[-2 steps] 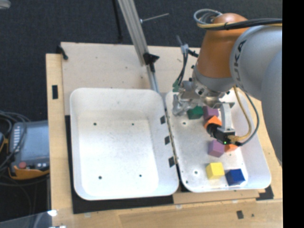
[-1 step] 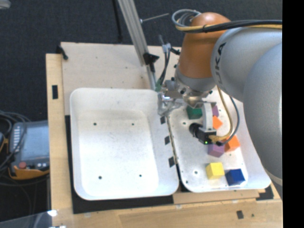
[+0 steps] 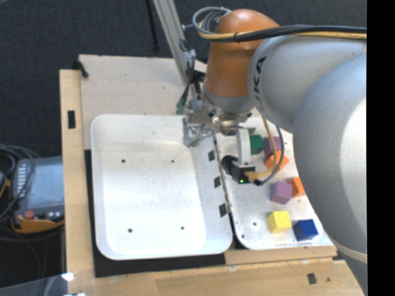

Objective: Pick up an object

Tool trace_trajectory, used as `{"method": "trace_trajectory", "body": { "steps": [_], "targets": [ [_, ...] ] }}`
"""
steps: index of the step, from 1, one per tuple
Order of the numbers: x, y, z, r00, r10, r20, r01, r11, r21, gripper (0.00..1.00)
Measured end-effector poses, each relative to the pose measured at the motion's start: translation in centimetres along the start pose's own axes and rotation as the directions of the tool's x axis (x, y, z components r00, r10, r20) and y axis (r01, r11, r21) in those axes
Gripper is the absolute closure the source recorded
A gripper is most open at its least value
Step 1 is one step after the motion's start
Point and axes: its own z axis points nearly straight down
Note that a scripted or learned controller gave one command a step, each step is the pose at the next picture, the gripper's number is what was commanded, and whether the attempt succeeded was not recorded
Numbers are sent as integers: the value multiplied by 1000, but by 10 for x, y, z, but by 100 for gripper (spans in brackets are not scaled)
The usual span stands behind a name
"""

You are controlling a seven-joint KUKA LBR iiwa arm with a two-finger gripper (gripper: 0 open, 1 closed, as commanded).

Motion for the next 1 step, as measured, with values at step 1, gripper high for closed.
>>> {"method": "trace_trajectory", "body": {
  "steps": [1],
  "targets": [
    [-4, 0, 0, 1000, 4, 3, -4, 1000, 1, 0]
  ]
}}
